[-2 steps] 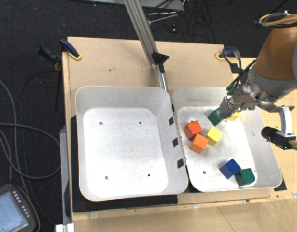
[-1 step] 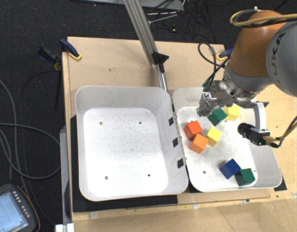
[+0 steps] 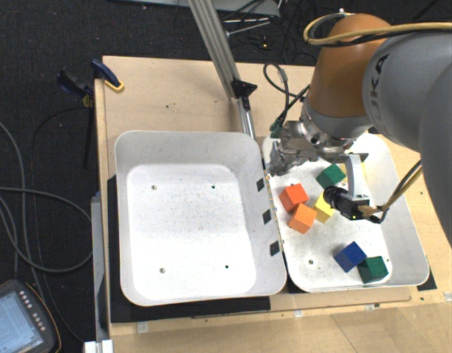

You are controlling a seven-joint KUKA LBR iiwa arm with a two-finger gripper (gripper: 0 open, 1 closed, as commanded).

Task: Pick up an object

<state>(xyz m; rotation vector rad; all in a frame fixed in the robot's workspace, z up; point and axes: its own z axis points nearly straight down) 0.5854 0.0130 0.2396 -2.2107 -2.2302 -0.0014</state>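
Hovering over the right bin (image 3: 402, 263) just above the red-orange cube (image 3: 293, 195), the gripper (image 3: 284, 153) was lining up, so it probably needed to descend.

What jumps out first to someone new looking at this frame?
The big grey arm with its orange band dominates the upper right, reaching down over the right bin. That bin holds a scatter of bright blocks: two orange blocks near its middle, a yellow block beside them, a green block under the wrist, and a blue block next to a dark green block at the near edge. The left bin sits alongside.
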